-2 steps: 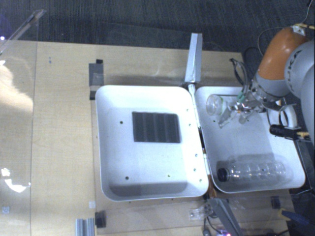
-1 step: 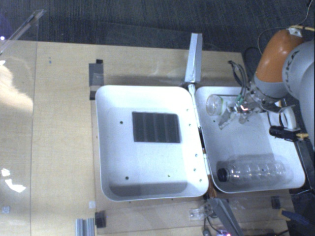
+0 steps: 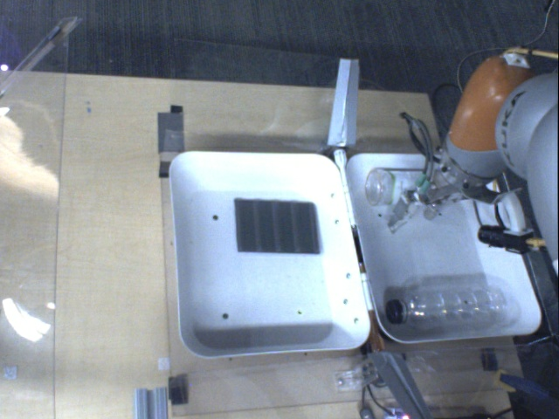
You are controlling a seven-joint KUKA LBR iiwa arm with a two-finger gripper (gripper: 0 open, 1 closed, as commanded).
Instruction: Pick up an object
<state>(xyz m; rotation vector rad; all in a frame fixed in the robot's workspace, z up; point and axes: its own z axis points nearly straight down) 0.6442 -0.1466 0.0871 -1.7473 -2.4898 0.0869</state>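
as the arm reaches in from the right of the camera view, the readings below apply.

camera view, claw: the gripper (image 3: 403, 215) hangs low over the upper left part of the right bin (image 3: 454, 250). finger state: cannot tell; the tips are small and blurred.

camera view, nearest object: a small clear cup (image 3: 380, 185) lies on its side just up and left of the claw, near the bin corner. contact with the claw: cannot tell.

camera view, second object: a clear plastic bottle (image 3: 445, 305) with a dark cap lies on its side along the near wall of the same bin, well below the claw.

camera view, other bin: the left bin (image 3: 196, 234) sits to the left of the claw and holds a dark ribbed pad (image 3: 277, 226) flat on its floor.

progress: judged as approach stage. nothing is seen between the fingers and nothing is lifted. left to do: close on an object, most likely the cup, and raise it clear.

surface: pale wooden bench (image 3: 105, 278) carries both bins, which touch along one edge; a metal post (image 3: 343, 103) stands behind their joint.

room: dark carpet (image 3: 218, 11) lies beyond the bench, up and left of the claw.
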